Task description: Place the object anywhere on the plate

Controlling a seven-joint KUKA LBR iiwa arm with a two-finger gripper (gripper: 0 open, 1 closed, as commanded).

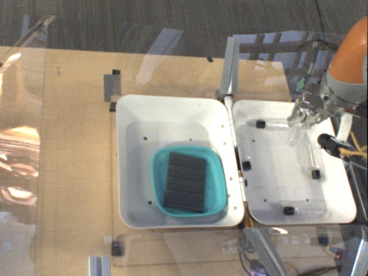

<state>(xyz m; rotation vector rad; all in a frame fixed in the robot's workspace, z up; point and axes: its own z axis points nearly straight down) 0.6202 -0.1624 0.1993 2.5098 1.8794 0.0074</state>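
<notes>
Camera view: the arm (348, 62) is getting cut off by the right frame edge, and the gripper (303, 118) is sitting over the top right of the right bin (299, 211) as a blurry tangle of metal and cables, so I cannot tell whether it's open or closed. The object (185, 182), a dark grey ribbed rectangular block, is lying flat well off to the gripper's left and lower in frame, inside the teal plate (215, 180) in the left bin (135, 154).

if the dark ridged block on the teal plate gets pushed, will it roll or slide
The dark ridged block lies flat and rectangular on the teal plate, so it would probably slide, not roll. It looks stiff. The plate's raised rim would likely stop it.
</notes>
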